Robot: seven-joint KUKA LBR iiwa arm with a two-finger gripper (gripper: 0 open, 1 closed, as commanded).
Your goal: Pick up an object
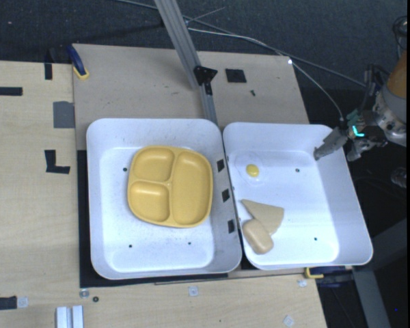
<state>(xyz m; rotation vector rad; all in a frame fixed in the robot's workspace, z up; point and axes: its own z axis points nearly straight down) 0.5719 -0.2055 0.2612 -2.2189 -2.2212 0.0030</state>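
We cannot tell how the jaws stand as the gripper (338,144) hovers at the right bin's (342,203) upper right rim; below lie a yellow ball (252,171) and two tan wedges (263,224), a yellow tray (170,186) filling the left bin (102,203).

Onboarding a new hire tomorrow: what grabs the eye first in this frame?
The big yellow plastic divided plate dominates, lying in the middle of the left white bin. Next come the small yellow round piece and the two beige wedge-shaped blocks, touching each other near the left wall of the right white bin. The end effector sits at that bin's upper right edge.
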